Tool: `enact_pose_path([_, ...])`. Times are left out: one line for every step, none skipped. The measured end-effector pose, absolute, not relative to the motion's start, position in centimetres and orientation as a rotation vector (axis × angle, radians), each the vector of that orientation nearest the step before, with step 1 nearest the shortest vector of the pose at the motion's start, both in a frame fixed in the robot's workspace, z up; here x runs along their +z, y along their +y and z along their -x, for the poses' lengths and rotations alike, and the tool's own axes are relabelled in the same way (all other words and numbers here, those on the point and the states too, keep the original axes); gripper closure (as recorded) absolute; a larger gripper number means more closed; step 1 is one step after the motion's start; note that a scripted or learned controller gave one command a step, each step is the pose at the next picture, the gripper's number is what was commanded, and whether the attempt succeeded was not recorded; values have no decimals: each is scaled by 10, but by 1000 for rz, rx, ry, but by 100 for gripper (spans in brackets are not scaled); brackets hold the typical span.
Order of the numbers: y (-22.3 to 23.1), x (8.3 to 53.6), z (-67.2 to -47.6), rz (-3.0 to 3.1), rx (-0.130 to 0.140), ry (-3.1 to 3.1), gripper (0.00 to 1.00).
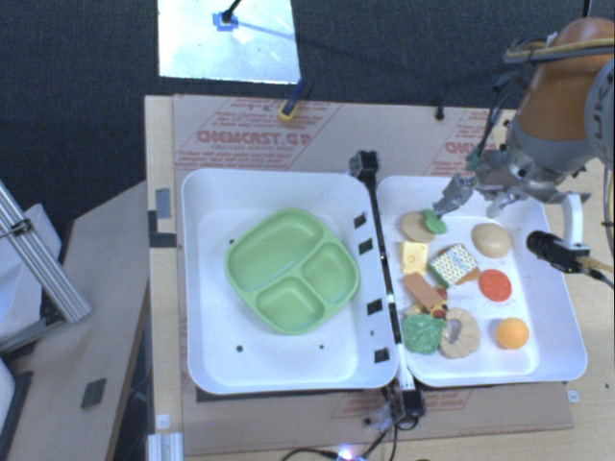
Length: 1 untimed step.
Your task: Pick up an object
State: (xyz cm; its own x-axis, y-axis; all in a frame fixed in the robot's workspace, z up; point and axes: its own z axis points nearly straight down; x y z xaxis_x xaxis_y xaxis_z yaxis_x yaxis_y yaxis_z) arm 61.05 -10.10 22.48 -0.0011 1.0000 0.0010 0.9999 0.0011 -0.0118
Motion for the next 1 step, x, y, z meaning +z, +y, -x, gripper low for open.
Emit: enact_pose_path([-101, 233, -613, 2219, -2, -2226, 0])
